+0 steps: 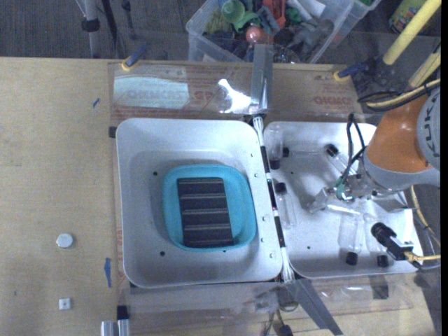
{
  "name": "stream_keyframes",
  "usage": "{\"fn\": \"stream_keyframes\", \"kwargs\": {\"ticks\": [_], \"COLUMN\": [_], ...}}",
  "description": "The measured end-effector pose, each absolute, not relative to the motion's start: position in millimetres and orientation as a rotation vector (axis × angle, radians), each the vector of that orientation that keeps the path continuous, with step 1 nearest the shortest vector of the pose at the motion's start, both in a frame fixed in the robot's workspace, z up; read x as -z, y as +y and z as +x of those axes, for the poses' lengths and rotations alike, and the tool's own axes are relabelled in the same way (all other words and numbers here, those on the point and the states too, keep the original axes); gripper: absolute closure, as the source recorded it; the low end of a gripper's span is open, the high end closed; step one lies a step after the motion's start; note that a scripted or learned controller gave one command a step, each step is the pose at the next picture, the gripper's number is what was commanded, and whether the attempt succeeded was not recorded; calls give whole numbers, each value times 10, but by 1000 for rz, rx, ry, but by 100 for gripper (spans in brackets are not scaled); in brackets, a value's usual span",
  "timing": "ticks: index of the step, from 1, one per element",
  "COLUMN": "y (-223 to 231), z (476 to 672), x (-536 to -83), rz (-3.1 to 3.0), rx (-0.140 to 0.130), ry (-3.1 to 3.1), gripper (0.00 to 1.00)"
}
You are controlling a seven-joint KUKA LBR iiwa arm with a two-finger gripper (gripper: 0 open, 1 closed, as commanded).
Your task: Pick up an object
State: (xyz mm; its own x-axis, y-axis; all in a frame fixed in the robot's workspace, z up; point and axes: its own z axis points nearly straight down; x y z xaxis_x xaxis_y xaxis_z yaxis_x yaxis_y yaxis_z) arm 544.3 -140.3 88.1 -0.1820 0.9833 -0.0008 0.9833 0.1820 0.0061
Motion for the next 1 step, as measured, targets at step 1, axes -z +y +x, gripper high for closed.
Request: {"fn": "stream_keyframes", "kwargs": {"ticks": [1], "y": [-1409], "z": [5458], "x": [-990], "rz": [2006], "rx": [-11], "ry": [2405], "gripper": [100]}}
